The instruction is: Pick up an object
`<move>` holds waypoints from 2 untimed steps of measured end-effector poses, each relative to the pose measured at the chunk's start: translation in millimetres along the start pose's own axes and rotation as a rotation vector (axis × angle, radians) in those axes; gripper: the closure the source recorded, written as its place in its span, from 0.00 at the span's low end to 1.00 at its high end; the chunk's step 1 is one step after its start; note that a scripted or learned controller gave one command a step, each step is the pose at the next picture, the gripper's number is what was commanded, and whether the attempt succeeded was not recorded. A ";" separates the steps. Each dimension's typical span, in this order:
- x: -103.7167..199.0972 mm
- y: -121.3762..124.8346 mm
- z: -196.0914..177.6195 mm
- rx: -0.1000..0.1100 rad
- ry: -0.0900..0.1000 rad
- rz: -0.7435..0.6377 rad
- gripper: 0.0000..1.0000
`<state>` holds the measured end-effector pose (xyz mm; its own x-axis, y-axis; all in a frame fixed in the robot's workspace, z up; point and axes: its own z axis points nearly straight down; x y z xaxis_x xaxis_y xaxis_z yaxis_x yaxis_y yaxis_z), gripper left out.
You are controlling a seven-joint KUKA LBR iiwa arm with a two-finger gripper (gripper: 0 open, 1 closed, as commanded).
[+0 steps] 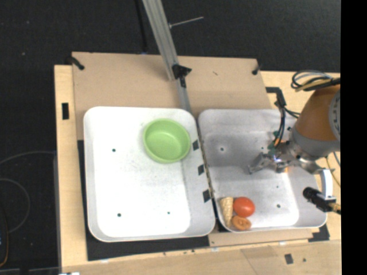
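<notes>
the gripper (261,165) hangs low in the right bin (241,125), apparently holding nothing; i cannot tell its state. tomato (244,206) lies near, cornered, so awkward to reach.

From my station the feed looks evenly lit from above, fairly bright on the two white bins (137,222), which come close to washing out. The floor around the bench (66,251) falls nearly black. Shadows are soft and short; a faint grey one sits under the gripper (259,165). The whole picture is slightly soft and grainy, small details smeared.
</notes>
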<state>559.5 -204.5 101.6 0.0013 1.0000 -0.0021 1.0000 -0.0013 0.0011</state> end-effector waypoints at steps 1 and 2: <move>-1.1 0.9 -11.3 -0.004 0.000 0.004 1.00; 7.3 5.8 -67.5 -0.006 0.000 -0.005 1.00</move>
<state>565.3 -197.1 169.0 -0.0036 1.0000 -0.0023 1.0000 0.0036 0.0074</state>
